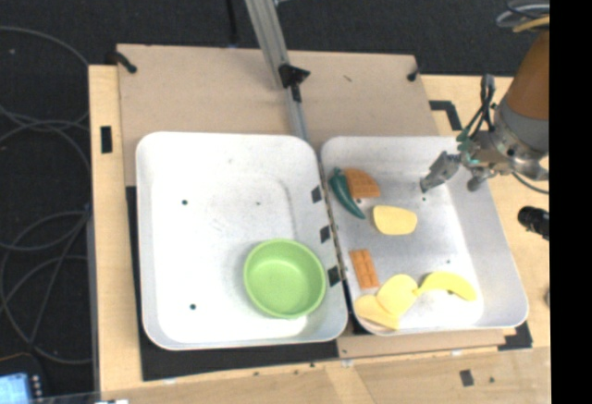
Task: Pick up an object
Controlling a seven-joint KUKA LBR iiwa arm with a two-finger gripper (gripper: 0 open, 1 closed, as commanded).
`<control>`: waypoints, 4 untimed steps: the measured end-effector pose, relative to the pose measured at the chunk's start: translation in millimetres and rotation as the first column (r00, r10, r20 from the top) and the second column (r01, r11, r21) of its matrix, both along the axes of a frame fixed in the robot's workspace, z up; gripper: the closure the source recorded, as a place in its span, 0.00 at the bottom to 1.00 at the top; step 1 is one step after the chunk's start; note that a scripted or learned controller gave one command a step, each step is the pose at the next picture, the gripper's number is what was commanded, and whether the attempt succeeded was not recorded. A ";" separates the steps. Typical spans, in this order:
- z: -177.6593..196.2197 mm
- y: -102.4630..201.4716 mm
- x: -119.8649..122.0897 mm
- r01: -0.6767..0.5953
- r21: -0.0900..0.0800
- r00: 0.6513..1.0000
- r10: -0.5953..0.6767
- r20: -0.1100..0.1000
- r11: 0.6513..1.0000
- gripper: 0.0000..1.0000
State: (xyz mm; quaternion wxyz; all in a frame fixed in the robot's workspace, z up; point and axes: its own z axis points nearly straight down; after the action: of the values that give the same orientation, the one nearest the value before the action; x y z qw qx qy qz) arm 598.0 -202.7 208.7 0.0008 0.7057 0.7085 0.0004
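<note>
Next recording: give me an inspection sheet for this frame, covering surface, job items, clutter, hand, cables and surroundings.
Surface: tan bench bearing left bin and right bin, side by side.
Job items: green bowl in the left bin's near right corner; in the right bin a teal piece against an orange block, a second orange block, a yellow oval, yellow pieces and a yellow wedge by the near rim.
Clutter: nothing seen.
Hand: hand over the right bin's far right part, holding nothing visible.
Cables: black cables on the floor.
Surroundings: dark floor, slanted metal pole.
</note>
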 end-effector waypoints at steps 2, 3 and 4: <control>-56.5 -11.6 -2.4 0.005 -0.002 1.000 -0.005 -0.006 1.000 0.00; -107.7 -13.4 -2.5 0.006 -0.002 1.000 -0.006 -0.002 1.000 0.00; -94.1 -13.9 -1.0 0.005 -0.003 1.000 -0.005 0.004 1.000 1.00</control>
State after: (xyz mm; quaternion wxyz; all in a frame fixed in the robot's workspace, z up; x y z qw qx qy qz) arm 597.0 -216.6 114.5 0.0034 0.7076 0.7066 0.0007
